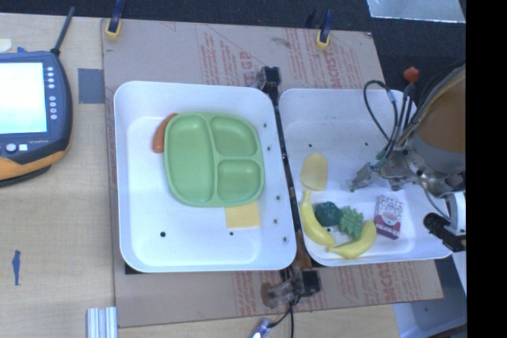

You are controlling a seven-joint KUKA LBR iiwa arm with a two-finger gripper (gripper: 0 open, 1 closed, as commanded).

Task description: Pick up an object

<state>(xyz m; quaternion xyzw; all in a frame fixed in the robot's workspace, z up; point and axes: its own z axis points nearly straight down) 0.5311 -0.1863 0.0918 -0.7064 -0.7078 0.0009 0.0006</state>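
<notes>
One fixed overhead view, slanted down on both bins (127, 170).

Cardboard sheet (238, 51) under bins: faint red printed lettering in repeated strips, too blurred to read. Small red-and-white packet (388, 216) in right bin (333, 123): printed front, wording too small to make out. Handheld pendant (32, 111) on counter at left: bright blank screen, row of buttons, small dark mark below screen, illegible. No legible text, number or brand anywhere.

The green plate (214, 159) covers most of an orange sausage (161, 134) and a yellow slice (243, 217).
</notes>
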